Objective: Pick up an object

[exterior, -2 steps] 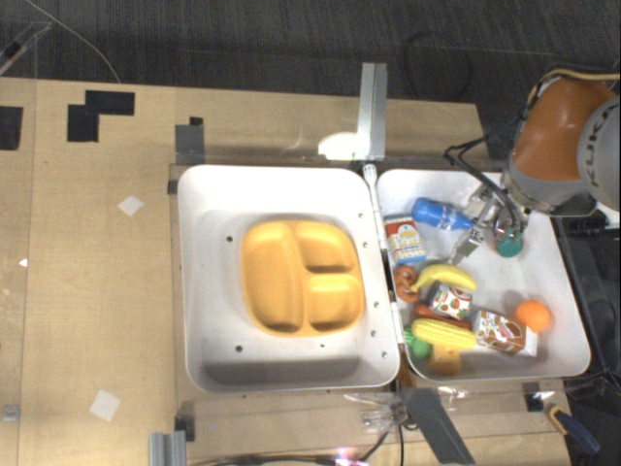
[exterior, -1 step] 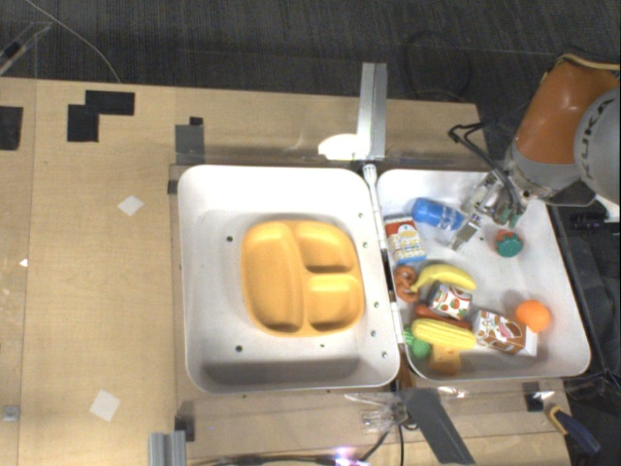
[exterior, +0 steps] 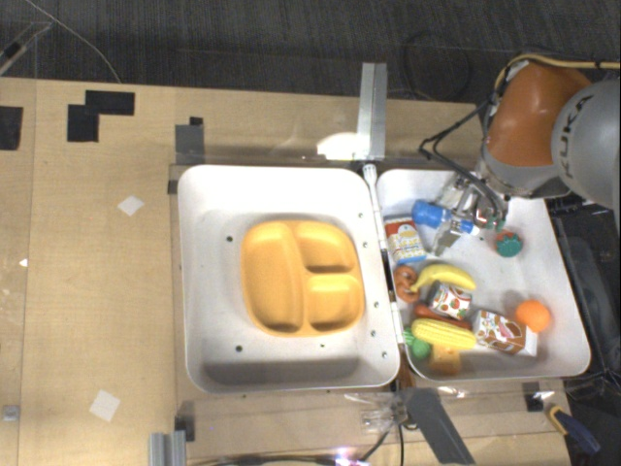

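Currently, the wooden counter (exterior: 87,289) carries two shallow white bins side by side. The left bin (exterior: 204,260) holds a yellow divided tray (exterior: 299,275) at its centre. The right bin (exterior: 568,309) holds the loose objects, most of them packed along its left wall and near edge.

My arm (exterior: 553,129) reaches in over the far right corner of the right bin. My gripper (exterior: 464,216) sits low over the far left part of that bin, just beside a blue object (exterior: 427,212) that lies at its tip. Whether the gripper is apart or together cannot be determined, and no object is visibly clamped.

Objects in the right bin, in descending size:
- A juice carton (exterior: 503,332) lies flat near the near edge.
- A yellow banana (exterior: 446,278) lies near the left wall.
- A yellow corn cob (exterior: 441,334) lies at the near left corner.
- A small carton (exterior: 450,302) lies between banana and corn.
- A printed packet (exterior: 406,239) lies against the left wall.
- An orange fruit (exterior: 533,315) sits near the right wall.
- A small teal object (exterior: 508,245) sits apart, toward the right wall.
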Robot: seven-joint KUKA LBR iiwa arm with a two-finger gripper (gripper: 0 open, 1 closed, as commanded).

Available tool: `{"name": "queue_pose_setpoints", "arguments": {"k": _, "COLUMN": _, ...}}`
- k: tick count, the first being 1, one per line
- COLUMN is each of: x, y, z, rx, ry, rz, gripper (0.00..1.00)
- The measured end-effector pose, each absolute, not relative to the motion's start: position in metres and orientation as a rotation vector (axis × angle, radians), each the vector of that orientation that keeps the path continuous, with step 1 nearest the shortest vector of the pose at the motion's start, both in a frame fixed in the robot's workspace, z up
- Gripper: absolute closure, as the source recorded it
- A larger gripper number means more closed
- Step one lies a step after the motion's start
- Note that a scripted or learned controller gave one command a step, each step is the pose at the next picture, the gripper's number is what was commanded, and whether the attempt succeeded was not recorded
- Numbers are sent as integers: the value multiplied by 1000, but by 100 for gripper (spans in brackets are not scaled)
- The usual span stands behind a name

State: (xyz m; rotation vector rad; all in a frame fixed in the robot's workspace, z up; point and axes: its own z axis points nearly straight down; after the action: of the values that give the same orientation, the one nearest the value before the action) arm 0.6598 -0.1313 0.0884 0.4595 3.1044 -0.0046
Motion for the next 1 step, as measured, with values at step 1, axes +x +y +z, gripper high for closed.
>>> {"name": "queue_pose_setpoints", "arguments": {"k": 1, "x": 658, "y": -123, "z": 88, "rx": 995, "ry": 2979, "rz": 4, "gripper": 0}}
